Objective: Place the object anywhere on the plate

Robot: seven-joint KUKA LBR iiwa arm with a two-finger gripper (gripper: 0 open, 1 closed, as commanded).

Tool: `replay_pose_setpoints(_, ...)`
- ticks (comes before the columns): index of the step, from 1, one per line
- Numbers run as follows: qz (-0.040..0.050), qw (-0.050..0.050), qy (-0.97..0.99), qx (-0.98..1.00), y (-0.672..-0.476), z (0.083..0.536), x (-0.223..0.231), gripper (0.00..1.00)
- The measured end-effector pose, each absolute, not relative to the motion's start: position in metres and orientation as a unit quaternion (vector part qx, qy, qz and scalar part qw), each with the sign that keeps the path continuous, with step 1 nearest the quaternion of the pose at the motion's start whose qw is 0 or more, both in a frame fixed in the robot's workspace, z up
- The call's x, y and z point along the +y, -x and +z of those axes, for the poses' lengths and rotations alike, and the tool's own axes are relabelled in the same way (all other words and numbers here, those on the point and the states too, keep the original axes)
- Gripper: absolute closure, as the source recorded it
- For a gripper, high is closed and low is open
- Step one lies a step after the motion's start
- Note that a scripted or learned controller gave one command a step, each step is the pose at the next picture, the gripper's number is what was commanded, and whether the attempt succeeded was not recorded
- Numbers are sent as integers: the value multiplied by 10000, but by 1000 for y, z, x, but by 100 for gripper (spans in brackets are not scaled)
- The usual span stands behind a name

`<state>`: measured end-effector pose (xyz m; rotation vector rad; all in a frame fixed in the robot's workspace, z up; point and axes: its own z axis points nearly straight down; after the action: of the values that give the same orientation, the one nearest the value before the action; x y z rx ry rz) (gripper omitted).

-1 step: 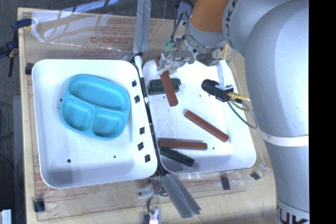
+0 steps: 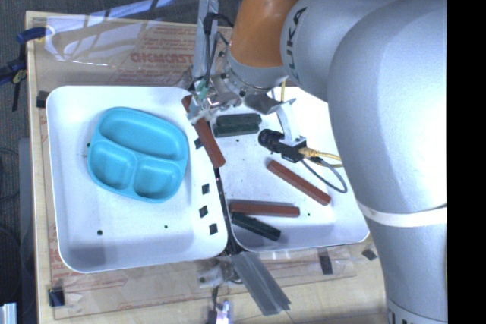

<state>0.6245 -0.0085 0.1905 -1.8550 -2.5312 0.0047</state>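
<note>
You have the gripper (image 2: 199, 104) low at the seam between the two bins, at about eleven o'clock of the right bin (image 2: 345, 235); its state I cannot tell, the wrist hides it. A brown stick (image 2: 210, 142) lies just below it at five o'clock, slanted along the divider, possibly touching the tip; treat this as the likely object. It looks rigid, light and smooth, probably slippery; take it across its narrow width near the middle. The blue plate (image 2: 138, 152), three-sectioned, sits well apart at nine o'clock in the left bin (image 2: 68, 239). Other brown sticks (image 2: 298, 182) and dark blocks (image 2: 238, 123) lie in the right bin. You can read "KUKA" on the arm (image 2: 297, 34); the red print on the board (image 2: 163, 55) behind is too faint to read.
</note>
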Motion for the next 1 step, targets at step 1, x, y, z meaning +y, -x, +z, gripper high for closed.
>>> replay_pose_setpoints(1, 18, 15, 5739, -8189, -596, 190, 81, 100)
